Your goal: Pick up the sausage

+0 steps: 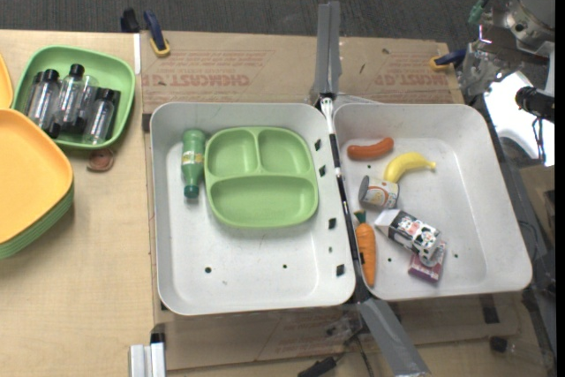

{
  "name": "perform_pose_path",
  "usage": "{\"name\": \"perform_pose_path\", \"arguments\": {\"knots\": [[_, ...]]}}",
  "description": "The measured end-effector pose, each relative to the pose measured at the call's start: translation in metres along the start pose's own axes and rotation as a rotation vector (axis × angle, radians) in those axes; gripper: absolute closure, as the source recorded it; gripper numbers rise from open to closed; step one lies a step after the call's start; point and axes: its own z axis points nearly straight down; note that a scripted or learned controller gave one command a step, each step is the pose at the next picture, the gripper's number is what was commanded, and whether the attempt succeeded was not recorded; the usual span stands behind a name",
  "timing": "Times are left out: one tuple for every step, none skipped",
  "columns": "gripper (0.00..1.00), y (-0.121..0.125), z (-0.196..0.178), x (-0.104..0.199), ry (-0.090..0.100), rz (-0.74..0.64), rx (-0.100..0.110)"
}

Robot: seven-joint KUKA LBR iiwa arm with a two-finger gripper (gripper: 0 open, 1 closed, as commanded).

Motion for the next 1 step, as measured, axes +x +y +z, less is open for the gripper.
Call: {"name": "perform_pose_path", "arguments": {"knots": [[1.0,0.0002,-0.0077,-0.0001,-0.001,-0.003,0.002]]}}
